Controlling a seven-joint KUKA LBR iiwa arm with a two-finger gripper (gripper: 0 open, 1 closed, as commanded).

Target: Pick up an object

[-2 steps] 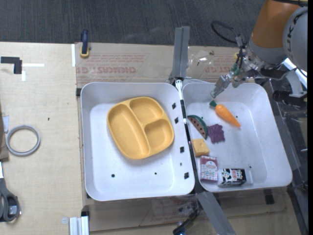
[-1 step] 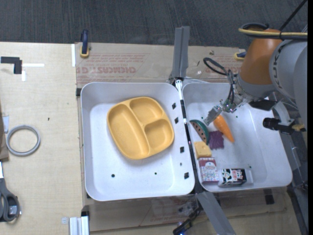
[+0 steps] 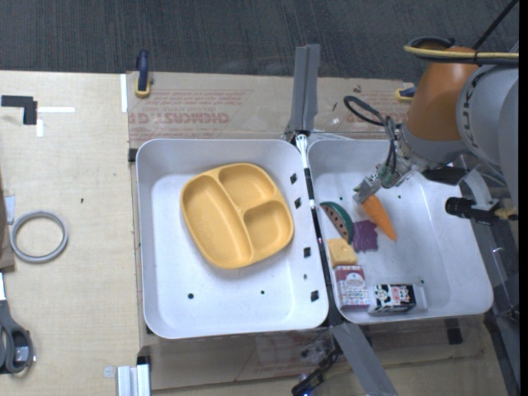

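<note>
- Camera view: the grey arm (image 3: 487,114) reaches in from the right, its orange band bulging above the wrist, and bends down and leftward over the right bin (image 3: 445,279).
- The claw (image 3: 369,190) hangs low near the right bin's upper left part, its small metallic tip just above the top end of the carrot (image 3: 379,217); whether its fingers are apart or together I cannot tell.
- A black cable loops beside the wrist.
- The carrot is a smooth orange cone lying at a slant, narrow end toward the lower right.
- Just left of it lies a watermelon slice (image 3: 337,215), a curved wedge with a green rind and dark seeds.
- A purple, knobbly piece (image 3: 365,236) touches the carrot's lower side.
- Below these sit a pale yellow block (image 3: 341,251), a small carton with a red label (image 3: 352,285) and a black-and-white cow-patterned carton (image 3: 392,297) lying on its side, all near the bin's front left corner.
- The left bin (image 3: 165,304) is shallow, white and glossy with rounded corners; it holds a matte yellow divided plate (image 3: 237,214) with three compartments, turned at an angle.
- The tabletop (image 3: 66,320) is pale wood; a grey ring (image 3: 37,236) lies on it at the left, well apart from the bins.
- Brown cardboard (image 3: 206,106) lies behind the bins.
</note>
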